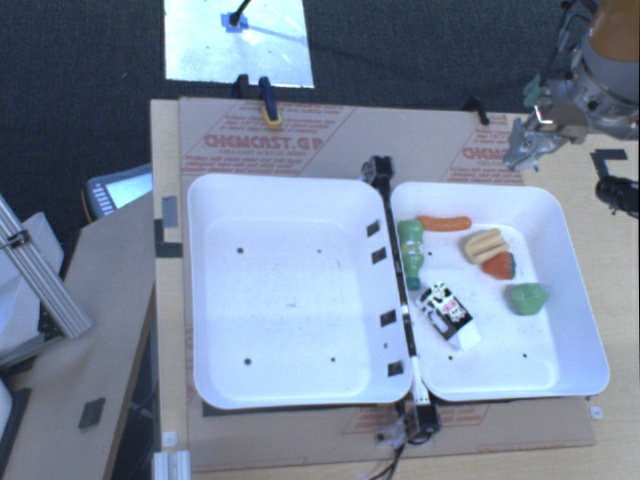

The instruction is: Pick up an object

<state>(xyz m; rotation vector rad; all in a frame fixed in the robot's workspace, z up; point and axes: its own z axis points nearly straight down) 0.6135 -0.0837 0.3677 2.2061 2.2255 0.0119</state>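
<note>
The hand (527, 146) hovers over the surface's (440, 133) far right corner, outside the bins; whether it's released or clenched, I cannot tell. Right bin (575, 268) holds a sausage (444, 223), bun (483, 243), red piece (499, 265), green lump (526, 298), green bottle (411, 251) and a black-white box (447, 313). Left bin (290, 298) sits beside it.

Looks like a robotics lab: two white bins (285, 193) clamped side by side on a surface (330, 128) of printed board, dark carpet (80, 58) beyond, an aluminium frame rail (35, 268) at left, loose cabling (400, 436) trailing at the front edge.
</note>
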